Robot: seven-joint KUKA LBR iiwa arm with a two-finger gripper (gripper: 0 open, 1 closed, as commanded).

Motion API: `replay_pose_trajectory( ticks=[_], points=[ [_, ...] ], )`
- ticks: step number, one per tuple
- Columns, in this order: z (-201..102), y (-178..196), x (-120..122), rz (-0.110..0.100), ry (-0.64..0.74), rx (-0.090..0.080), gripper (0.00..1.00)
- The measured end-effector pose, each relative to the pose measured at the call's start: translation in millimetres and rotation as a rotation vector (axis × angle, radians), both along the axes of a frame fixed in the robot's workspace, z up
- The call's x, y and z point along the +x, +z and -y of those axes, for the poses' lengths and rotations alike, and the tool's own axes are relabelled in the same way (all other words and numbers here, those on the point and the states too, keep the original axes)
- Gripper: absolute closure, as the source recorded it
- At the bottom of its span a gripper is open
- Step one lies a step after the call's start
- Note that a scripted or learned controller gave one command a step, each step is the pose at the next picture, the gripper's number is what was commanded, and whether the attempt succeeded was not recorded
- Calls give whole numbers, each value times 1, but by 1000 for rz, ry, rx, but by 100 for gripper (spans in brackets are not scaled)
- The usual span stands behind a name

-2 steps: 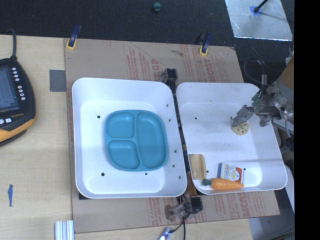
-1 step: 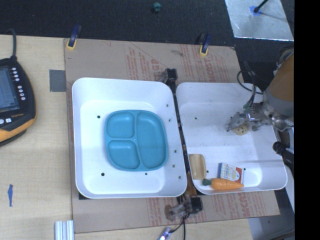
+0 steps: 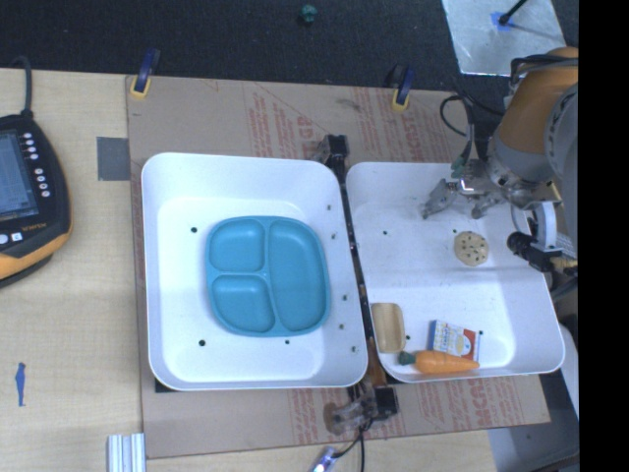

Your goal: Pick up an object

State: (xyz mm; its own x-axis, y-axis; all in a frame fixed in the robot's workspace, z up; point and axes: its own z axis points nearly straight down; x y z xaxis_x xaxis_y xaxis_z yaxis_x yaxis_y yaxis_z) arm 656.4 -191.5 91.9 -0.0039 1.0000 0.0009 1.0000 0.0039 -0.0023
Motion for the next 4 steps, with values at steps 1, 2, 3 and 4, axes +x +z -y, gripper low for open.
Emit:
replay_pose_trajectory(
  ticks=[1, 2, 3, 4],
  points=[
    [17, 26, 0, 2, -1, -1, 0],
    [20, 45, -38, 0, -1, 0, 0],
    [20, 34, -49, -2, 0, -1, 0],
    [20, 0, -42, -3, 2, 0, 0]
  ],
)
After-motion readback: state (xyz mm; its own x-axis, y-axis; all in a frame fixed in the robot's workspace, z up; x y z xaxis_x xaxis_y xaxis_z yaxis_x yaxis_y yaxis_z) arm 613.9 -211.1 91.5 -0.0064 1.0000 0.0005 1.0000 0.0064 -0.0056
